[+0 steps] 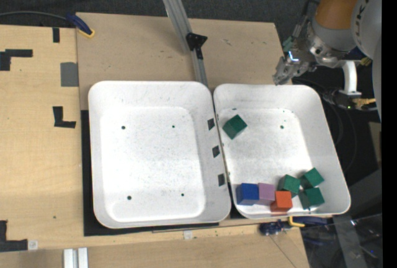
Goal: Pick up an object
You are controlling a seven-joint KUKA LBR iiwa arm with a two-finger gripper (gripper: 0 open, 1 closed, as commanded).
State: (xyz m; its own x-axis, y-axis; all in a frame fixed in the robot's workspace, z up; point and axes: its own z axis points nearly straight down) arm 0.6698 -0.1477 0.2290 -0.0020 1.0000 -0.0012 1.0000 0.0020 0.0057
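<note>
A lone green block (234, 126) lies in the upper left of the right bin (322, 113). Along that bin's near edge sit a blue block (248, 192), a pale purple block (266, 192), an orange block (283, 200) and three green blocks (302, 187) bunched at the near right corner. My gripper (284, 72) hangs above the far rim of the right bin, up and to the right of the lone green block, with nothing seen between its fingers. The grey and orange arm (345, 5) rises behind it at the top right.
The left bin (99, 136) sits beside the right one, sharing a middle rim. A slanted metal rail (177, 6) runs from the top down to the bins' junction. Black tape marks lie on the wooden bench at the left. Cables hang off the right.
</note>
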